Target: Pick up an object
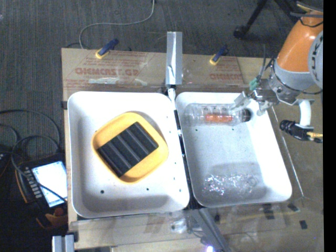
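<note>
My arm (302, 46) comes in from the right, its orange band high at the top right corner, and my fingers (247, 103) sit over the far right part of the right bin (278, 156), down at the bin's back edge. They are at the end of a clear plastic bottle (215, 115) that lies on its side along the back of that bin, with an orange-red strip showing through its middle; the cap end points toward me and appears to touch my fingertips, but I cannot tell whether my fingers are apart, together or clamped on it, since the wrist hardware and the glare on the plastic hide the gap. Nearer the front of the same bin lies a crumpled clear wrapper (231, 182) that glints, well apart from the bottle. The left bin (79, 140) touches the right one along the middle seam, and in it rests a yellow tray-like object with a black ribbed insert (130, 147), turned at a slant and taking up most of the floor. Both bins stand on a brown board on the desk (121, 70), with two blue-and-yellow clamps (106, 48) at its back edge and a grey metal upright (174, 62) between the bins at the rear.
</note>
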You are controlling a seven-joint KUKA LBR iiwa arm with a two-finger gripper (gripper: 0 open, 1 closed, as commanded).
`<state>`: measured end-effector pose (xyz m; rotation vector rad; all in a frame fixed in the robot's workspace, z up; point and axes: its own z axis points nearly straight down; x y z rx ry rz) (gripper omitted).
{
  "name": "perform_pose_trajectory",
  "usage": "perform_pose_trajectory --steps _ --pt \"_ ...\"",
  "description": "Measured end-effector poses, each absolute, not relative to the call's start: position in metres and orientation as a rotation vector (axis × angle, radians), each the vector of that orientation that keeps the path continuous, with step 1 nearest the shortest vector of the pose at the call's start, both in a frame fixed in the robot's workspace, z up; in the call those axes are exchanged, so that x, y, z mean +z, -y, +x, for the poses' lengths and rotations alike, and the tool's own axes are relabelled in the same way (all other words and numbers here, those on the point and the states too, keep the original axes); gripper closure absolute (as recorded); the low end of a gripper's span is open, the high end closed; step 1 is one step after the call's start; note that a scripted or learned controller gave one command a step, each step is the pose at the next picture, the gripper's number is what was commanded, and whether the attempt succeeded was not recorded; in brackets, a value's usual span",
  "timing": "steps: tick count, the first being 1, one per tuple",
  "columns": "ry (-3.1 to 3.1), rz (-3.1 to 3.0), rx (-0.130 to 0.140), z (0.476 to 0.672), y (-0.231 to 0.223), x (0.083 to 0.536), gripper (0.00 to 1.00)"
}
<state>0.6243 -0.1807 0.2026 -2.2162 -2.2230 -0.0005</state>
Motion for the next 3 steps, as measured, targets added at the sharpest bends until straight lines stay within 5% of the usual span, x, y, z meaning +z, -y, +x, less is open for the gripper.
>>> perform_pose_trajectory --steps 1,2,3 --pt "2.130 -2.310 0.007 0.576 0.187 0.145 0.00" --pt "2.233 -2.209 0.000 0.632 0.124 0.192 0.00" --pt "1.803 -2.573 0.005 0.637 0.078 0.200 0.00"
